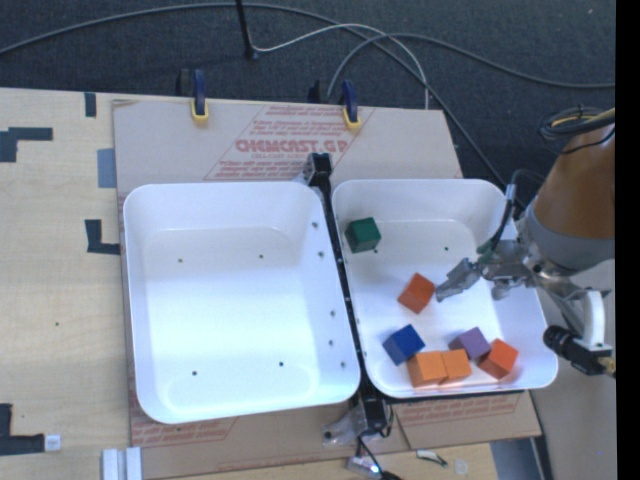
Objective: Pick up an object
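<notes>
The right bin (440, 200) holds several small blocks. A green cube (363, 234) sits near its far left corner and an orange-red cube (417, 293) lies mid-bin. Along the near wall are a blue cube (403, 344), an orange block (438, 367), a purple cube (469, 344) and a red-orange cube (499, 358). My gripper (455, 280) hangs low over the right bin, just right of the orange-red cube. It points left toward that cube and is open, with nothing between its fingers.
The left bin (135, 268) adjoins the right one along a black divider (335, 268). Both rest on cardboard held by two clamps (200, 103) at the back. The arm's grey and orange body (575, 203) overhangs the right bin's right wall.
</notes>
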Controlling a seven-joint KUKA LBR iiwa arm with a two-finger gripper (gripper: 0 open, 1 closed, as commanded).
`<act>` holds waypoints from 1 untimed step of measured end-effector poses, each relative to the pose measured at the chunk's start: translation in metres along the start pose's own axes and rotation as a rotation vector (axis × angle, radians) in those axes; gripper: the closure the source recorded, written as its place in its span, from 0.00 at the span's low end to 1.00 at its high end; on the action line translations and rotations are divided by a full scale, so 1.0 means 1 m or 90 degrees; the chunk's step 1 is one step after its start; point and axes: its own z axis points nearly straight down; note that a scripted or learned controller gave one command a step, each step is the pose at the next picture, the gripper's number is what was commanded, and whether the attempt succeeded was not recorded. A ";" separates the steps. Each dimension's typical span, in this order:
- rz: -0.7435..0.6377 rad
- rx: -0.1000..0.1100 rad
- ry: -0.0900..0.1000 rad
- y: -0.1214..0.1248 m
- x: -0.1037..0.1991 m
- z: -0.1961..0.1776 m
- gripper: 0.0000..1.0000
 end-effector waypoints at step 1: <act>-0.002 0.000 0.001 0.058 0.005 0.097 0.00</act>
